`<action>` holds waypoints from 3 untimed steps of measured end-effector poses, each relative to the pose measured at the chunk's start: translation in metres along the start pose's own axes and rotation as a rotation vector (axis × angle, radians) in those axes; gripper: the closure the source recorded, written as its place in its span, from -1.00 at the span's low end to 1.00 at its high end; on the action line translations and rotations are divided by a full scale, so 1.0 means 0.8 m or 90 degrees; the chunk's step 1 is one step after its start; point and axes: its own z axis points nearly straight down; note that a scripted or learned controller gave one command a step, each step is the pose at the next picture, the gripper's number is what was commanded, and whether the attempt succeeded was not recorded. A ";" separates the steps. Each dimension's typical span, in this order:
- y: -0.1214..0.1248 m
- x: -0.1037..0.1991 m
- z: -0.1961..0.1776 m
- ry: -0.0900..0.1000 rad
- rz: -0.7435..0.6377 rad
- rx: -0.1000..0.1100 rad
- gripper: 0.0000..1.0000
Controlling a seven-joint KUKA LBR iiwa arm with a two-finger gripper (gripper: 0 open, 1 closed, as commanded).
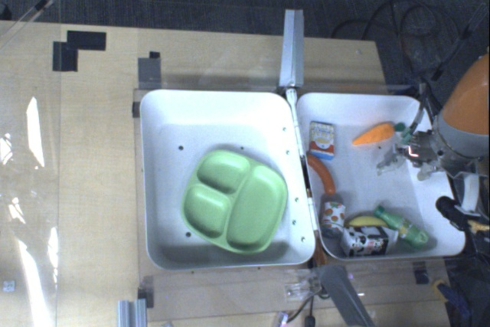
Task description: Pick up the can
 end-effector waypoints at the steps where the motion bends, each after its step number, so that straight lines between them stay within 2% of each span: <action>1: 0.003 0.002 0.036 0.003 0.057 -0.001 -1.00; 2: -0.061 -0.013 -0.014 0.000 0.065 0.001 -1.00; 3: 0.002 0.004 0.021 0.000 0.049 0.001 -1.00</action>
